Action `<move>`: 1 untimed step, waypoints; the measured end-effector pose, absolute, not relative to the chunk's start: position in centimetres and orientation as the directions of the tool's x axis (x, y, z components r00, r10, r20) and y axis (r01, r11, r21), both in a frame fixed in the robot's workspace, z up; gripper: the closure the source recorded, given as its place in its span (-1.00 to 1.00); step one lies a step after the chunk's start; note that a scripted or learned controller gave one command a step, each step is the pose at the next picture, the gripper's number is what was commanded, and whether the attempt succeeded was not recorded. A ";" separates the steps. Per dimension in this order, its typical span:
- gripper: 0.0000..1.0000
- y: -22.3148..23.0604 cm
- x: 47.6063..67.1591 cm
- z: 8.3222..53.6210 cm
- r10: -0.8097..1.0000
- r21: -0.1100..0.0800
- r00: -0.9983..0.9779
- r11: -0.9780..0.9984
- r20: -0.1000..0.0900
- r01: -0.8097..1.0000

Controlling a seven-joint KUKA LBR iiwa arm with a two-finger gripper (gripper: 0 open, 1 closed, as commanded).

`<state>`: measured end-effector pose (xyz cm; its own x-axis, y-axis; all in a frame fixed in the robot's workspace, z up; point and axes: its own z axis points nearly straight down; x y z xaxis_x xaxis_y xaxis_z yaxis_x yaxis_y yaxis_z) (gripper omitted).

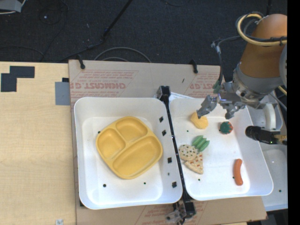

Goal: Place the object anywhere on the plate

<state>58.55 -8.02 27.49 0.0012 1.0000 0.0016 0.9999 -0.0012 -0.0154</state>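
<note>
- Yellow plate [129, 146] lies alone in the left bin [89, 191], open floor all around it.
- Central divider [171, 144] separates the bins.
- Right bin [260, 184] is cluttered: yellow piece [199, 121], green ball [226, 127], pizza slice [193, 158], sausage [238, 172]; its lower middle is open.

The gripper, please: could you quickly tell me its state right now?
Gripper: open, fingers spread above the right bin, holding nothing.
</note>
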 end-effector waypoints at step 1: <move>-1.00 -8.0 58.7 28.1 1.000 -0.004 0.000 0.000 0.001 1.000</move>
